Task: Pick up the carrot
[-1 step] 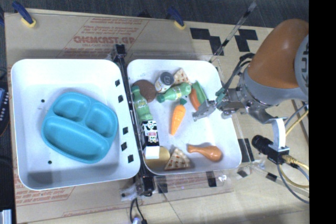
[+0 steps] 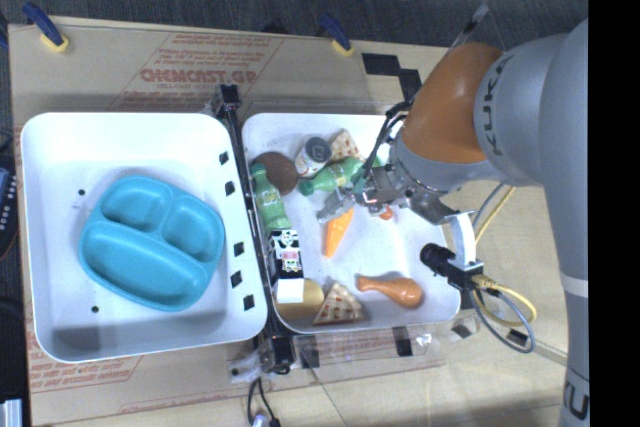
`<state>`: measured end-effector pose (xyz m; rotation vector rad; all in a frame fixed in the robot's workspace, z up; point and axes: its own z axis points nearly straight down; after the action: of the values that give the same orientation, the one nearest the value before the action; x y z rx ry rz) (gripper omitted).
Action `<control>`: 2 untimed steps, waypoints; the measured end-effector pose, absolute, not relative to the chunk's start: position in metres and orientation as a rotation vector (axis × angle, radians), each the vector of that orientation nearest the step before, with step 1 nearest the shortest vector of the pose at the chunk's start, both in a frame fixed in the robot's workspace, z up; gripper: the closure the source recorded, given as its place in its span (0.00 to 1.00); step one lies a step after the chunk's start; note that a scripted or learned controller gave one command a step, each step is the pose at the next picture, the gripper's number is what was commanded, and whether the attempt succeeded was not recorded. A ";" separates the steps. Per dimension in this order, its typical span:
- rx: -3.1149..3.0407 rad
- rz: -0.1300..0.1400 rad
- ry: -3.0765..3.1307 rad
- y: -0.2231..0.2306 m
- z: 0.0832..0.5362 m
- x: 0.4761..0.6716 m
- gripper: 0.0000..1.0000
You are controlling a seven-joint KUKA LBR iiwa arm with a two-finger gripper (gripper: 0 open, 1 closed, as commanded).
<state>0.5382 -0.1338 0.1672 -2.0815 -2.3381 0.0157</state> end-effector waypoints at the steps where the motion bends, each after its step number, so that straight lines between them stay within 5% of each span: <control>1: -2.183 0.009 -2.252 -0.143 0.090 0.541 0.00; 2: -2.169 0.017 -2.261 -0.143 0.100 0.541 1.00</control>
<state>0.5410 -0.1428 0.1003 -2.1688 -2.2614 0.0166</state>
